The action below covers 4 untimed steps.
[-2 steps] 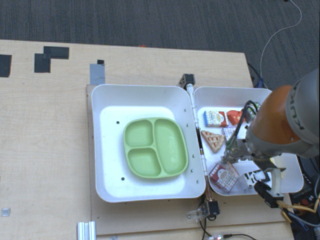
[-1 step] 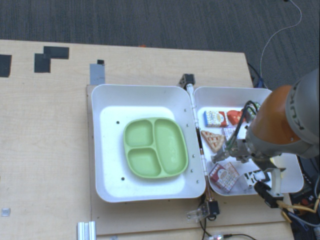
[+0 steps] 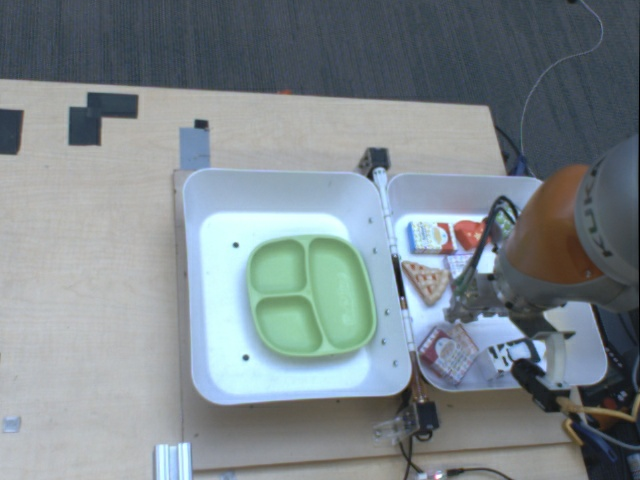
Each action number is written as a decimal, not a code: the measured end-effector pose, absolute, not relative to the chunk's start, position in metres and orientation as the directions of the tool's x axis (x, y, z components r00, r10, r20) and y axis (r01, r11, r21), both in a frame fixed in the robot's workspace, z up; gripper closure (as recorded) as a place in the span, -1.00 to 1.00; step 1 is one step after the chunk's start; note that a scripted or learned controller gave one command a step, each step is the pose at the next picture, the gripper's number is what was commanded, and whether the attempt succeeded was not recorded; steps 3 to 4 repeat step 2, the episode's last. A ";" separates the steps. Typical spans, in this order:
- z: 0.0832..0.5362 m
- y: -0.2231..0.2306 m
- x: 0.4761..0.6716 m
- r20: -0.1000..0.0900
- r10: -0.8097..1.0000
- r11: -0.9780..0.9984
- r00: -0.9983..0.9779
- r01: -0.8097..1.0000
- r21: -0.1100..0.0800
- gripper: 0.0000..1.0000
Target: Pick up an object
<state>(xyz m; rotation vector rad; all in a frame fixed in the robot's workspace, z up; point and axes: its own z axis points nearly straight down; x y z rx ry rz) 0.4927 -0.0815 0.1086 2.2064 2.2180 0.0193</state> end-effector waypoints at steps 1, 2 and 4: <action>0.109 -0.081 0.493 0.000 1.000 0.004 -0.004 1.000 0.018 -1.00; 0.087 -0.083 0.489 0.000 1.000 0.001 -0.001 1.000 0.007 -1.00; 0.087 -0.083 0.489 0.000 1.000 0.001 -0.001 1.000 0.007 -1.00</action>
